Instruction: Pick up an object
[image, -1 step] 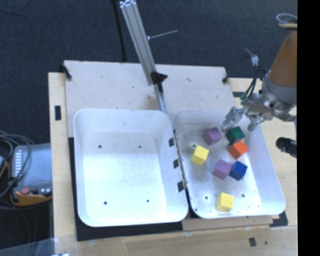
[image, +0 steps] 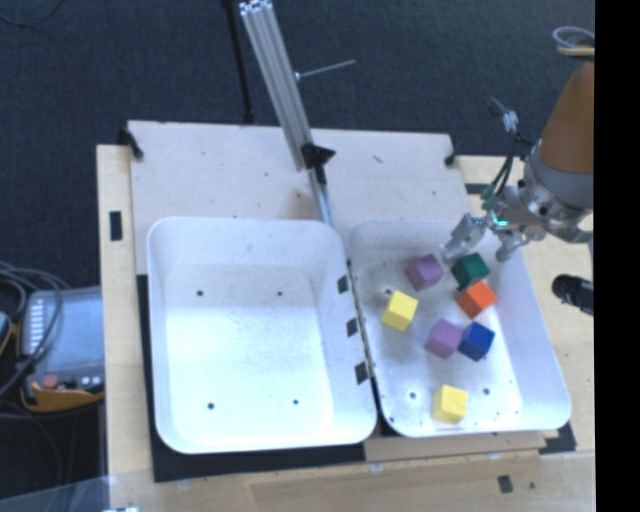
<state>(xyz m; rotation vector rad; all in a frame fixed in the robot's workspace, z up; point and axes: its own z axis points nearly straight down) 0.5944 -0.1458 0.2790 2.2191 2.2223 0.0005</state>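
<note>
Nearest the camera in the right bin (image: 540, 400) sits a yellow cube (image: 450, 403), close to the front wall, and just beyond it a purple cube (image: 444, 338) and a blue cube (image: 477, 340) are pressed side by side. Over to their left, a second yellow cube (image: 399, 310) stands on its own near the divide between the bins. Further back, an orange cube (image: 477, 297) touches a green cube (image: 469, 268), with another purple cube (image: 424, 271) just left of the green one. The left bin (image: 250, 330) shares the tabletop (image: 230, 160) alongside. And there's the end effector (image: 487, 240), hanging over the far end of the right bin, right above the green cube, its two fingers spread apart with nothing between them. Behind it the arm (image: 570, 130) rises away to the right, and a metal rail (image: 280, 80) slants up from between the bins at the back
</note>
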